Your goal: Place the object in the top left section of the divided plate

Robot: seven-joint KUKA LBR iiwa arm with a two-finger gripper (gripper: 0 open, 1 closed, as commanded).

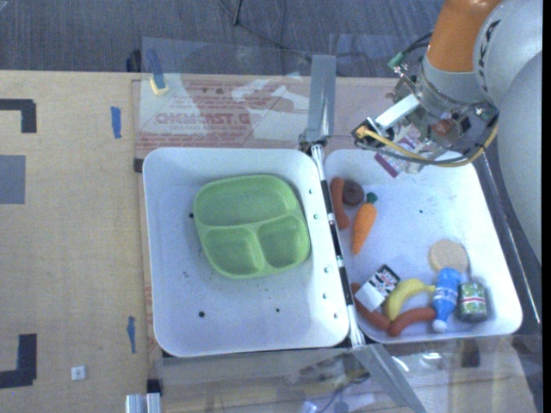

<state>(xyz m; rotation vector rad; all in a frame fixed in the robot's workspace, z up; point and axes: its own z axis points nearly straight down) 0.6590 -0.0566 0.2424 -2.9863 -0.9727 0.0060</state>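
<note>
While the arm [508, 50] hangs over the right bin's [499, 317] far edge, we see its end effector [411, 132] there; whether it's wide or narrow we cannot tell; left bin [164, 317] holds the green divided plate [251, 224], sections bare; right bin carries a carrot [363, 222], brown piece [353, 194], sausages [400, 320], banana [405, 294], blue bottle [444, 296], green can [472, 300], round cracker [448, 255] and small card [377, 286].

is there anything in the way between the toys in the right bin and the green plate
Only the raised bin rims where the two bins meet. The green divided plastic plate has bare sections, and nothing else lies between it and the orange toy carrot.
</note>
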